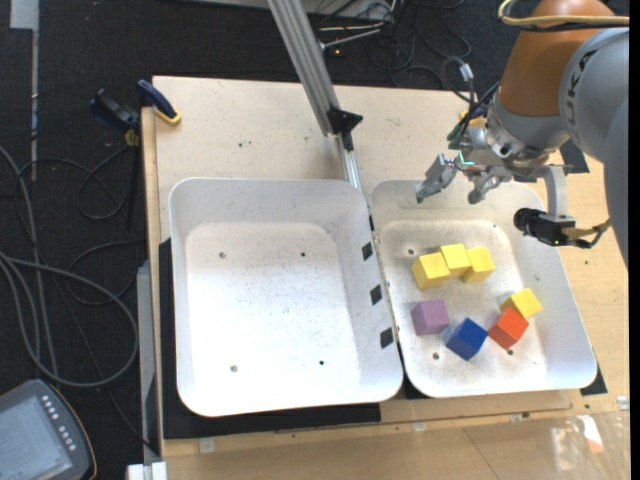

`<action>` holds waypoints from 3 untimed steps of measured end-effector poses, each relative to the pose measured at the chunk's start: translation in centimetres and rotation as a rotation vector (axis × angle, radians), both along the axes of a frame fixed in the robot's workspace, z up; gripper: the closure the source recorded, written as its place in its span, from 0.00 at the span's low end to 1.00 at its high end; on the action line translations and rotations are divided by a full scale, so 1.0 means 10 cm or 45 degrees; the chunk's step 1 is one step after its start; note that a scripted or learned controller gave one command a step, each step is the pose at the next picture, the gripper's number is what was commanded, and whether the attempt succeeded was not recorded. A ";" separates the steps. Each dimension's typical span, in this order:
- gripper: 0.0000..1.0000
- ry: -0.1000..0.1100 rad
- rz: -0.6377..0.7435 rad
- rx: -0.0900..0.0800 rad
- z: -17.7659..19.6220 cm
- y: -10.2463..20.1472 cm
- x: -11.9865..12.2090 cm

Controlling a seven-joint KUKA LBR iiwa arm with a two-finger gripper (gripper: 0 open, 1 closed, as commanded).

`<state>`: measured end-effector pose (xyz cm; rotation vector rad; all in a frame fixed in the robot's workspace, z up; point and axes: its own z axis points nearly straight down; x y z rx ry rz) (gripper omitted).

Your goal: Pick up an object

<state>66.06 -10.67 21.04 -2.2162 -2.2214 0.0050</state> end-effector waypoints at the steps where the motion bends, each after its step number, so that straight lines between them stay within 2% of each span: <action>1: 0.00 -0.005 0.001 -0.001 0.03 0.00 0.01; 3: 0.00 0.000 -0.004 0.000 -1.10 -0.07 -0.05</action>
